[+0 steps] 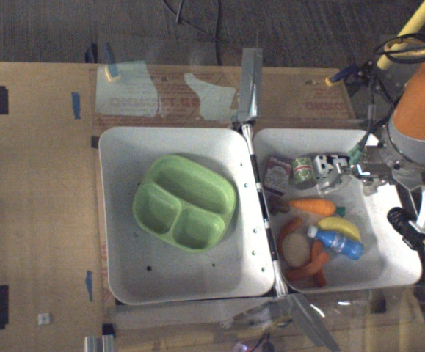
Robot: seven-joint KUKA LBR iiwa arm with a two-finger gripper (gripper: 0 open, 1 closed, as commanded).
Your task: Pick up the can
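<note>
The can (302,171), small with a green label and a silver top, stands upright in the back left part of the right bin (388,266). My gripper (325,173) is low in that bin, just to the can's right and close beside it. Its two silver fingers are spread open, and nothing shows between them. The grey arm with its orange band (423,108) comes in from the right edge.
A dark packet (276,175) lies left of the can. In front of it are a carrot (313,207), a banana (342,227), a blue bottle (340,244) and red sausages (309,268). The left bin (124,270) holds a green divided plate (184,202).
</note>
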